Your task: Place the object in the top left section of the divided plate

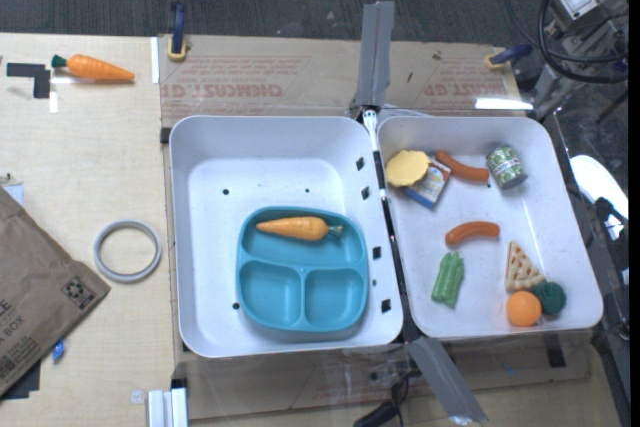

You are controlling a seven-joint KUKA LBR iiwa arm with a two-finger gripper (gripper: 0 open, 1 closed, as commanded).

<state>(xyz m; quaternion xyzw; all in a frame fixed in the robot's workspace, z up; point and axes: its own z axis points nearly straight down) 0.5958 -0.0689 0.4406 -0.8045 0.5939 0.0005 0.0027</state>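
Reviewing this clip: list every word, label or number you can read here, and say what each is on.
"BOX": brown cardboard box at the left edge; the letters above it are cut off.
Red print on the cardboard sheet behind the bins: blurred and inverted, unreadable.
Can label: too small.
Blue packet: too small.

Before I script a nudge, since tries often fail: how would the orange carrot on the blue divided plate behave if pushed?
The orange toy carrot looks rounded and tapered, so it would probably roll in a curve. It seems rigid plastic, likely light. The blue divided plate has raised ridges that may stop it.
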